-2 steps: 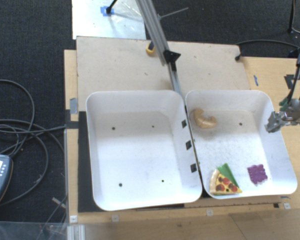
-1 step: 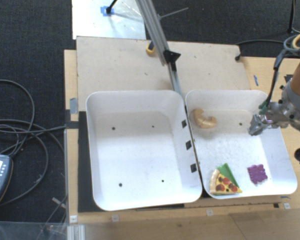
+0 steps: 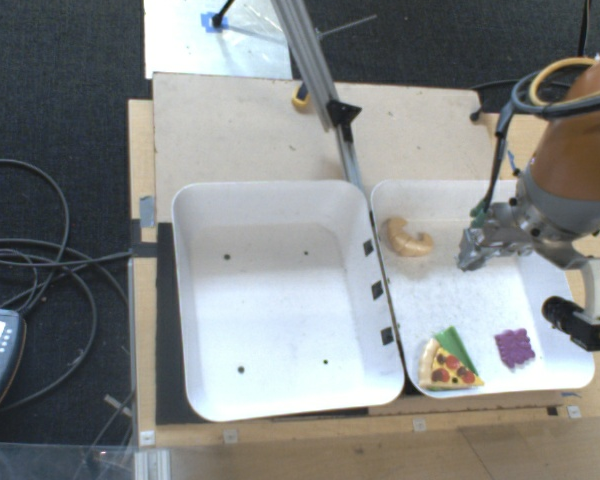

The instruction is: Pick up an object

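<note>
Likely target: croissant (image 3: 406, 238), lying loose on the right bin (image 3: 480, 298) floor just left of the claw (image 3: 472, 251), not touching it. Can't tell the claw's state. Pizza slice (image 3: 448, 364) and purple grapes (image 3: 515, 347) sit nearer the camera. Left bin (image 3: 280, 298) beyond, on a plywood bench (image 3: 230, 128), dark carpet (image 3: 60, 88) around.

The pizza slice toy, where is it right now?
The pizza slice lies in the right bin near its front edge, left of the purple grapes.
</note>
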